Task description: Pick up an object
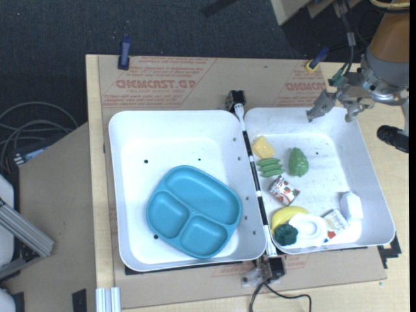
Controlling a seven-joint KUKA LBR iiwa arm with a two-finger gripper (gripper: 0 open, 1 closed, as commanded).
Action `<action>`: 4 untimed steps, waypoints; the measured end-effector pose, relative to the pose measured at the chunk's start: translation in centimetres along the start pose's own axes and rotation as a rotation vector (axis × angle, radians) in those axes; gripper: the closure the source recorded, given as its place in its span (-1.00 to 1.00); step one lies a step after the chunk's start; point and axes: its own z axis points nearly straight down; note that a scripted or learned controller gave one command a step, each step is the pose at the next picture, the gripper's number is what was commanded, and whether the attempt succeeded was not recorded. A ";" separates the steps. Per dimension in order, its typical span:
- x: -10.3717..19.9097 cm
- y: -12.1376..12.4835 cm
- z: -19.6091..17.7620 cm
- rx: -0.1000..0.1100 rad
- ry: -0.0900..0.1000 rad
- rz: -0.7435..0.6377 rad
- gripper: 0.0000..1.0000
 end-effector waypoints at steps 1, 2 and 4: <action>1.4 -3.9 11.0 0.004 0.001 0.001 -1.00; 2.7 -5.6 14.6 0.001 0.000 0.001 -1.00; 10.2 -4.7 4.5 -0.003 0.001 -0.002 1.00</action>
